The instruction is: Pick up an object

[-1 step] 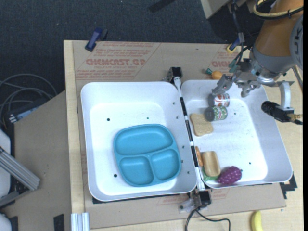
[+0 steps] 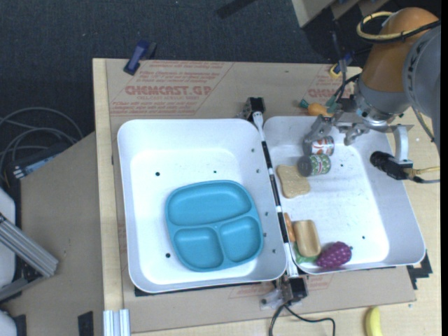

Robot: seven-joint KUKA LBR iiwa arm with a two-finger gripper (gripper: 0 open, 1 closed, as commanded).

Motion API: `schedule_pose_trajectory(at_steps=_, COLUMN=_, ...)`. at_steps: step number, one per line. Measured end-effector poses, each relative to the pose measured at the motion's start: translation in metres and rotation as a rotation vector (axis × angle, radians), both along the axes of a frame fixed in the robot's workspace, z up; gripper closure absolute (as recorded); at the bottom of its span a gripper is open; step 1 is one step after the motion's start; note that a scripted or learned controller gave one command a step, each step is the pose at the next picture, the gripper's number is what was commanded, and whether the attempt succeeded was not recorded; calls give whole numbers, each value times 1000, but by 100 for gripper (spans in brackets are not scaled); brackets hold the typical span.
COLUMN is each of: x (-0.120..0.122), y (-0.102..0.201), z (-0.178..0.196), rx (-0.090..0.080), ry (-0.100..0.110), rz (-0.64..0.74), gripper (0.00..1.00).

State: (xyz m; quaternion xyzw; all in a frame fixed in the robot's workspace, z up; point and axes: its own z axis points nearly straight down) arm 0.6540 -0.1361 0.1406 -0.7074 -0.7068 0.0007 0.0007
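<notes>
Gripper (image 2: 329, 129) is spread open right above the can (image 2: 316, 164) (far end of the right bin (image 2: 392, 236)). Can's tipped over, long axis running left-right, grey lid facing left, beside the bread (image 2: 292, 180).

The big grey arm with its orange band (image 2: 406, 47) runs off the right edge, so most of it's cut off. The yellow curved thing (image 2: 373, 322) at the bottom is chopped by the frame too. The small can's label (image 2: 320, 164) is way too tiny to read, honestly.
</notes>
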Motion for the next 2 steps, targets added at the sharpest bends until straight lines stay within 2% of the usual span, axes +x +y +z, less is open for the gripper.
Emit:
schedule_pose_trajectory(at_steps=1, x=-9, y=7, z=-57, rx=1, ry=2, rz=0, gripper=0)
schedule_pose_trajectory(at_steps=2, x=14, y=15, z=-53, rx=-3, ry=-6, rz=1, gripper=0)
